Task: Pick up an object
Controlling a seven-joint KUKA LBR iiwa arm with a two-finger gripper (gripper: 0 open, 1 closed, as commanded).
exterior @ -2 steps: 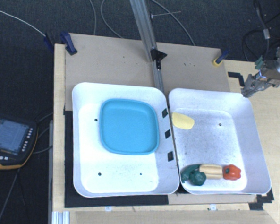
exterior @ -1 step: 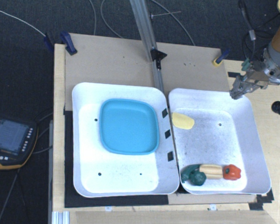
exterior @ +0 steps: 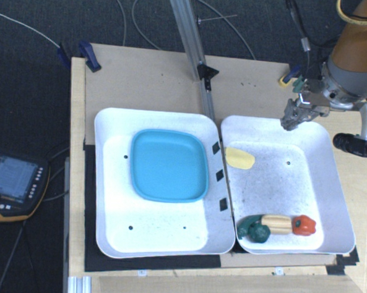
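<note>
In right bin (exterior: 331, 164): pale yellow, flat, oval object (exterior: 240, 158), lying alone.

My gripper (exterior: 292, 120) hangs over the far rim of the right bin (exterior: 330, 183), with my orange-banded wrist rising behind it to the far right. In that bin a pale yellow piece (exterior: 240, 158) lies at the far left, next to the divide. Along the near wall sit a dark green item (exterior: 254, 229), a tan roll (exterior: 277, 224) and a red tomato (exterior: 303, 225) in a row, touching. The left bin (exterior: 107, 169) carries a blue square plate (exterior: 169, 165). A handheld pendant (exterior: 10, 185) rests on the dark floor at far left
</note>
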